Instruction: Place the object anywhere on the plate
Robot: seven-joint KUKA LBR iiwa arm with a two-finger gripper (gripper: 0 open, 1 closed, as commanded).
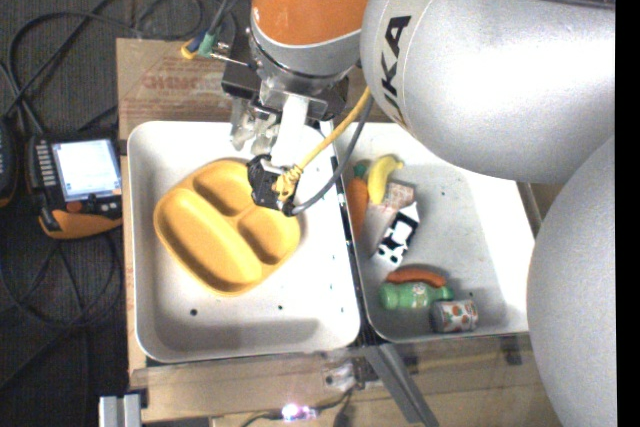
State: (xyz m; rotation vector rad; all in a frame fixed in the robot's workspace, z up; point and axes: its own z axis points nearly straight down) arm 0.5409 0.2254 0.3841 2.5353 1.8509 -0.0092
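Reaching in from the right with the big grey arm (480, 55), orange band up top. Parked over the far edge of the left bin (170, 325) with the gripper (252, 130), right at the far rim of the plate (215, 235). Open or clenched? Cannot tell from this angle. Yellow plate with three wells, lying slantwise mid-bin.

Over in the right bin (480, 215), a scatter of loose things: a banana (382, 177) at the far left, touching a carrot (357, 200) along the left wall. Just nearer, a black-and-white block (398, 237). Nearer still, a red pepper (418, 277) against a green bottle (408, 296), with a can (455, 315) just right of that. Cannot tell which one is the object; all in the right bin, apart from the plate.
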